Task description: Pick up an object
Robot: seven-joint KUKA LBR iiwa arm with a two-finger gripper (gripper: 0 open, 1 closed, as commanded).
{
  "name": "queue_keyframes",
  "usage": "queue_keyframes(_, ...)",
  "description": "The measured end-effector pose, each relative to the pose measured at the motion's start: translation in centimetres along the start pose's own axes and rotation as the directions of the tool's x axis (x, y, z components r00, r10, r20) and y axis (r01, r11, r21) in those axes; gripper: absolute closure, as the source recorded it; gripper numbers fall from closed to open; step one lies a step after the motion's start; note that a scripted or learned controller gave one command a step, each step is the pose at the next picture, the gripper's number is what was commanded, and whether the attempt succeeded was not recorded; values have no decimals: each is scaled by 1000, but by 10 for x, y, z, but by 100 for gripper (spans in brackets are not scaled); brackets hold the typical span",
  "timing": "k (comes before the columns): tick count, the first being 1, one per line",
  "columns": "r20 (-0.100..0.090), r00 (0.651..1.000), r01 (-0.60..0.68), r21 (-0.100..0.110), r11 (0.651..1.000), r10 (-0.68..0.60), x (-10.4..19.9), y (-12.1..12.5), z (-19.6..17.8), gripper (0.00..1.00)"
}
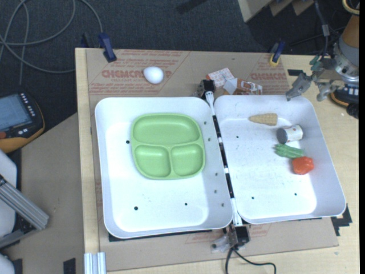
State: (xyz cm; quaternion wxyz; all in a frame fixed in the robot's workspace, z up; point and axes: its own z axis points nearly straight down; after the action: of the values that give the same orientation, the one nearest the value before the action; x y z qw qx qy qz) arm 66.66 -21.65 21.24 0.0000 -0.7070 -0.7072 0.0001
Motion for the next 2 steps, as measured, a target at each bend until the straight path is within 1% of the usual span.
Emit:
queue_keyframes(1,-5,1000,2,2,1000,-2,4,-39,127,0)
queue_keyframes(2,0,1000,3,-4,1000,-3,2,-37,114,100)
